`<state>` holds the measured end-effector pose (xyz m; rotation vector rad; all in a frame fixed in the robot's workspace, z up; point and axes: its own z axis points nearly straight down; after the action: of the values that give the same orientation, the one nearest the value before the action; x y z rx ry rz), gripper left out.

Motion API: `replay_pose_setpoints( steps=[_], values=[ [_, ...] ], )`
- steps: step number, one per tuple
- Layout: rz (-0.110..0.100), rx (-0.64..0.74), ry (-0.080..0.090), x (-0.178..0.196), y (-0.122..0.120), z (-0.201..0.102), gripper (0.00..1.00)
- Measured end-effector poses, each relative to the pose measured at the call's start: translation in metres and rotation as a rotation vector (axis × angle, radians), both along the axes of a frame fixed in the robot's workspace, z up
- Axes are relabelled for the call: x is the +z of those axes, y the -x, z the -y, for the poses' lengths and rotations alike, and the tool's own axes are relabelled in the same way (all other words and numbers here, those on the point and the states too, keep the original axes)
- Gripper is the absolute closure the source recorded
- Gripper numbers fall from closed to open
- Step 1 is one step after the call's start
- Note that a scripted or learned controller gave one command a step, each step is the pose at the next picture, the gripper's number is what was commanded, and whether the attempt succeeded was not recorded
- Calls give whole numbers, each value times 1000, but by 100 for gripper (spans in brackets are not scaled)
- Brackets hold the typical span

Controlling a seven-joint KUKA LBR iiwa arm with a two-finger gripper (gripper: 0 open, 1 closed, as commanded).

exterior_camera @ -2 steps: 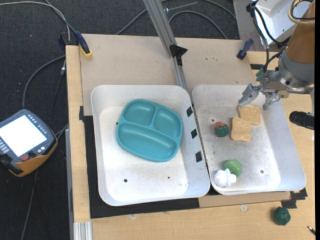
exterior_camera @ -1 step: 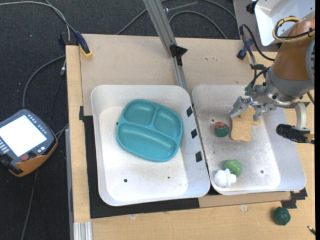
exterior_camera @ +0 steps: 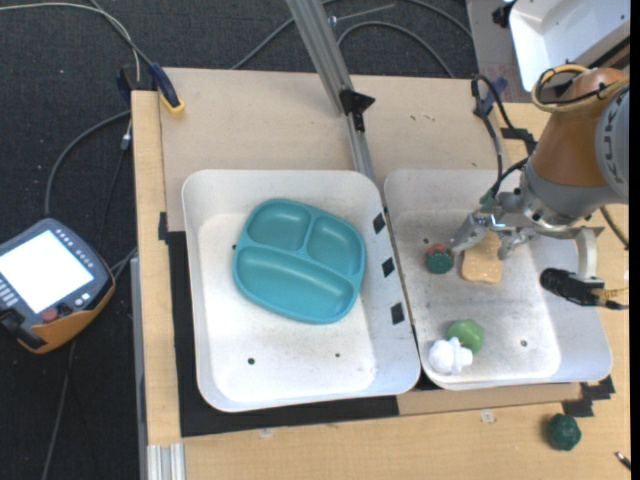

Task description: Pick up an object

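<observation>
Right bin (exterior_camera: 560,363): my gripper (exterior_camera: 491,236), fingers spread wide, empty, directly above tan block (exterior_camera: 481,267) mid-bin. Dark green-red piece (exterior_camera: 438,260) beside block, toward left wall. Green item (exterior_camera: 466,334) and white item (exterior_camera: 450,355) at near edge. Left bin (exterior_camera: 215,208): teal divided plate (exterior_camera: 299,260), centre.

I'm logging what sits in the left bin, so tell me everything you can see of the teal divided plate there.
The teal divided plate lies flat in the left bin, toward its upper middle, turned at a slant to the bin's walls. It looks like smooth plastic, roughly a rounded square, with raised ridges splitting it into three compartments: two smaller ones on the far side and one long one on the near side. It rests only on the bin floor, apart from the walls and well away from the end effector.
</observation>
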<state>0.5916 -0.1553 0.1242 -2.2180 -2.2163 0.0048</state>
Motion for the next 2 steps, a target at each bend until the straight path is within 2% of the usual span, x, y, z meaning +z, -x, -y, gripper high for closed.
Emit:
replay_pose_setpoints(
  steps=[1,2],
  values=[
    [8,1,1,14,-2,0,100],
    [12,2,3,59,-3,-5,100]
  ],
)
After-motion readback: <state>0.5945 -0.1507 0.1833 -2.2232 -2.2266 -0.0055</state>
